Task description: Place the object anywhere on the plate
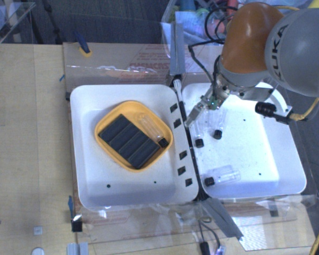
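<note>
The task objects visible are clear plastic vials with black caps. One vial [221,175] lies on its side in the near part of the right bin [276,158], cap toward the left. Two further vials [208,127] appear to stand or lean near the left wall of the same bin, directly below the end effector [211,103]; their black caps sit at the near ends. Their transparent bodies are hard to separate from the white floor.

The end effector hangs over the far left part of the right bin, just above those two vials. Whether it is released or clenched cannot be told from this view, and no vial can be seen between its parts.

The yellow plate [107,122] rests in the middle of the left bin [95,185]. A black ribbed slab [128,140] lies on the plate, and another clear vial [152,129] lies on the plate's right side, touching the slab's edge.

Both bins sit side by side on the counter [26,142], separated by a grey divider rail [183,142]
</note>
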`<act>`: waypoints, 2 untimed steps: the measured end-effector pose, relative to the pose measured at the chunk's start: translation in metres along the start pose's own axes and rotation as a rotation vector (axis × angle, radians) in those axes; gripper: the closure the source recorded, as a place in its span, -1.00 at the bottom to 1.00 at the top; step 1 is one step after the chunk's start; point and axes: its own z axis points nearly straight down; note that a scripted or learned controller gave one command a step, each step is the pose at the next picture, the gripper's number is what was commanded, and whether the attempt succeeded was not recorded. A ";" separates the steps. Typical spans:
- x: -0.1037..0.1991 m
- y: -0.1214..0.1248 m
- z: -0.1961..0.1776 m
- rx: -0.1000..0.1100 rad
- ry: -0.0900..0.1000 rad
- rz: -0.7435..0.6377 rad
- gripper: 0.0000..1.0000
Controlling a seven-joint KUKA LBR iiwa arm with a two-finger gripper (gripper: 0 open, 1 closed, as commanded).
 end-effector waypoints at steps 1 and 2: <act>-0.001 0.001 -0.011 -0.007 -0.002 0.003 1.00; 0.026 0.035 -0.014 -0.002 -0.001 -0.177 1.00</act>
